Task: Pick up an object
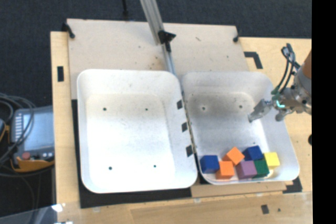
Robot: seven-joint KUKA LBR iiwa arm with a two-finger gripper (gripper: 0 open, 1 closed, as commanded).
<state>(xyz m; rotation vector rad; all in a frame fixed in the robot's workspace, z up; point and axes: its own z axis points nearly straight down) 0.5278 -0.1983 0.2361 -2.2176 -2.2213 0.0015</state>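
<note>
Several small coloured blocks lie clustered at the front of the right bin: a blue block, two orange ones, a purple one, a second blue one, a green one and a yellow one. My gripper hovers over the bin's right side, behind the blocks and apart from them. It is open, and nothing sits between its fingers.
The left bin stands beside the right one, a thin divider between them. A slanted aluminium post rises from the back of the bench. A control pendant with cables lies off the bench's left edge.
</note>
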